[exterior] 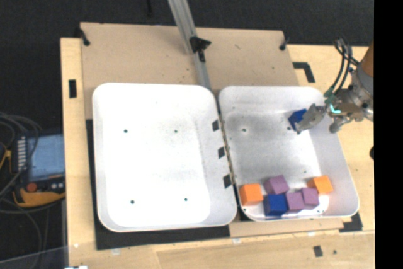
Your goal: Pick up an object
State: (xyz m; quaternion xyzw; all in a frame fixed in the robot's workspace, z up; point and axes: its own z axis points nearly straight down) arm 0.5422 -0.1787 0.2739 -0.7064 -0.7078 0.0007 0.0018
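My gripper (pixel 322 121) hangs over the upper right part of the right bin (pixel 264 97), its two fingers spread apart and open. A small blue block (pixel 296 118) lies just left of the left finger (pixel 310 118), outside the gap and touching or nearly touching it. Nothing shows between the fingers. Along the bin's front edge sit several cubes: an orange one (pixel 252 193), a purple one (pixel 276 185), a blue one (pixel 275 205), two more purple ones (pixel 295 200) (pixel 310 196) and another orange one (pixel 323 184).
The left bin (pixel 104 104) lies beside the right one on the wooden bench (pixel 157 41). A slanted metal pole (pixel 179 9) rises behind the bins. A handheld control unit (pixel 41 160) with cables sits off the bench at the left.
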